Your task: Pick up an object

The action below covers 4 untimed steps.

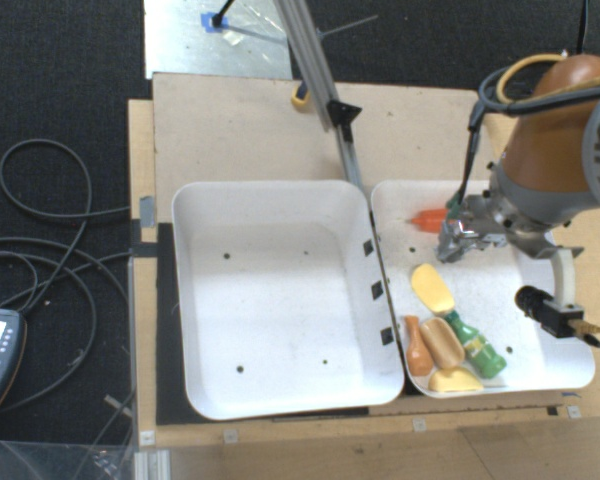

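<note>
My gripper (454,246) hangs over the back of the right bin (570,368), under the grey and orange wrist. A red-orange object (429,220) lies just left of it, partly hidden by the gripper body. In front of it lies a yellow piece (432,288). Heaped at the bin's front left corner are an orange carrot shape (417,344), a tan hot-dog bun (443,340), a green bottle (478,348) and a pale yellow piece (456,379).
The left bin (280,298) sits beside the right one, sharing a middle wall with black clips. A grey pole (315,58) slants over the bench's back. A black part on a cable (542,310) hangs over the right bin.
</note>
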Each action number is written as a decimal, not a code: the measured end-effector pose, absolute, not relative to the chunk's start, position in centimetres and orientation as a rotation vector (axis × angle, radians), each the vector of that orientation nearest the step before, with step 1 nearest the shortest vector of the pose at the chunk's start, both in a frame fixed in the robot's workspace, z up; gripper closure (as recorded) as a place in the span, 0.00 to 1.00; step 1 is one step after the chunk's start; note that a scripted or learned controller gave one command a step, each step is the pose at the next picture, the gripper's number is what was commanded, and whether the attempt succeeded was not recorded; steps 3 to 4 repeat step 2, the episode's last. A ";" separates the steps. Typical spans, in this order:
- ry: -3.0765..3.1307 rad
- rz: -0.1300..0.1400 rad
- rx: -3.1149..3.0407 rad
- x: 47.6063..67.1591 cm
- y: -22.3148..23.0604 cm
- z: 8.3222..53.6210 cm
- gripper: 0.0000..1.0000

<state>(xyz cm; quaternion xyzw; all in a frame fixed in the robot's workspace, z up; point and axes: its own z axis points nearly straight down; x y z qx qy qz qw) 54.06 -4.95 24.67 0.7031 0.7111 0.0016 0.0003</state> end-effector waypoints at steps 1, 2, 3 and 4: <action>2.233 0.006 2.209 56.0 -0.2 24.9 1.00; 2.234 0.004 2.210 56.0 5.5 24.4 1.00; 2.234 0.004 2.210 56.0 5.5 24.4 1.00; 2.234 0.004 2.210 56.0 5.5 24.4 1.00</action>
